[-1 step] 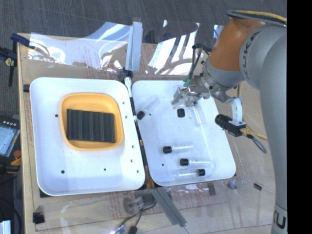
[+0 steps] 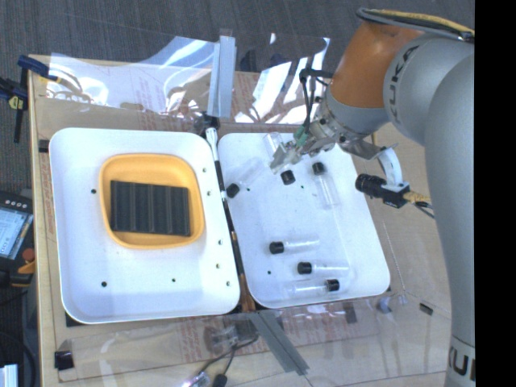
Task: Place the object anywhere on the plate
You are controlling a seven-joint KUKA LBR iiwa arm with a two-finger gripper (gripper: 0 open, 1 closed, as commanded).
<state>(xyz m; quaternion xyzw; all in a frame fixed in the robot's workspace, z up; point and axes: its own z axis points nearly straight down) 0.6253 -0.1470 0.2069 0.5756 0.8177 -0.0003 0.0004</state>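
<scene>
Fingers can't be read; the gripper sits low at the back of the right bin, blurred against clear vials. You have several vials with black caps lying nearer the front, well apart from it, mostly lengthwise left-right. Your plate, yellow with a dark insert, sits in the left bin, left of the gripper. Vial bodies are transparent, hard to outline.

Glossy white plastic bins, clear plastic vials, matt yellow plate
</scene>
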